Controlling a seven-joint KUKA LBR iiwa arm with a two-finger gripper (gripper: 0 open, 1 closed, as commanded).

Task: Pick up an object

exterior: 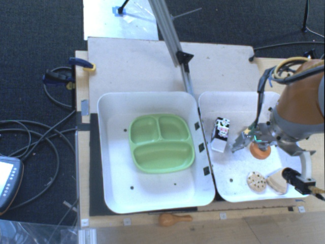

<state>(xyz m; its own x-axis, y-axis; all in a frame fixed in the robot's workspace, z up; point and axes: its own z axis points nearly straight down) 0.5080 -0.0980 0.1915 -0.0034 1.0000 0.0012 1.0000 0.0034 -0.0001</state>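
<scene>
Orange object sits mid-right in the right bin, gripper right over it; can't tell its grip state.

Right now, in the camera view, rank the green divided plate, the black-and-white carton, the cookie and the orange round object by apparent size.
1. green divided plate
2. black-and-white carton
3. cookie
Orange round object: partly hidden by the arm, looks similar to the cookie, so unranked.

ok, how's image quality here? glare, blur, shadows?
Camera view: lighting even and soft, with faint shadows inside the left bin. The white bins run bright, near washed out, yet the green divided plate stays readable. Slight overall softness; the claw and the small items in the right bin lack fine detail.
</scene>
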